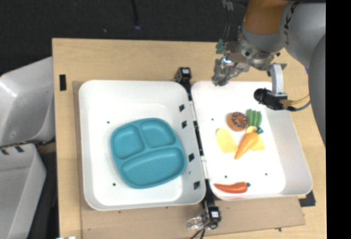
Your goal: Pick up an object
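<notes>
The right bin (274,177) holds a cluster of toy food: a brown donut (238,120), a green vegetable (254,118), an orange carrot (247,143), and a yellow piece (225,141). A red chili pepper (231,187) lies near the bin's front edge. My gripper (222,77) hangs over the back left corner of the right bin, well behind the food, with nothing visibly between its fingers.
The left bin (93,123) holds a blue divided tray (147,151). Black clips sit along the seam between the bins (193,123). The bench's wooden top (137,57) surrounds both bins.
</notes>
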Controlling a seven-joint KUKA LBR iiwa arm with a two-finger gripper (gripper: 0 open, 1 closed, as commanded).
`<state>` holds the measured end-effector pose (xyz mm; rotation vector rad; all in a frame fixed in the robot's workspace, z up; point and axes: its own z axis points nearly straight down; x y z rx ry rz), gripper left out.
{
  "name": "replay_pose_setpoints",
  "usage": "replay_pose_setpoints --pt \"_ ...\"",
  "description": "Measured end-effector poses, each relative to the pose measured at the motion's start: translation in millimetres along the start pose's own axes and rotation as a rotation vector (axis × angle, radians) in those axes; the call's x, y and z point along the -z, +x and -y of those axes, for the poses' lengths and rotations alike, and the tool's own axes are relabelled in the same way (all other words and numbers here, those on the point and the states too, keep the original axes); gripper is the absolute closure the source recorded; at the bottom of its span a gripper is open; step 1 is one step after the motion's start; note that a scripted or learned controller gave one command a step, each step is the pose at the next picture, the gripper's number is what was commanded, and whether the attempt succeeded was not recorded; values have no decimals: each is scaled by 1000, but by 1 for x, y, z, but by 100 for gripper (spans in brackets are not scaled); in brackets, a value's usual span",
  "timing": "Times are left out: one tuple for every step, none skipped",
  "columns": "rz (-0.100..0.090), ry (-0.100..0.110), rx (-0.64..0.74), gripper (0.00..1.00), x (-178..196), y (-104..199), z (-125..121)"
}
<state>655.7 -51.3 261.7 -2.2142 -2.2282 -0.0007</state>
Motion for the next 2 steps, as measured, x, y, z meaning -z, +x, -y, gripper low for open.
replay_pose_setpoints --pt "0 1 -1 100 -6 43 0" --pt "0 2 0 100 -15 93 3"
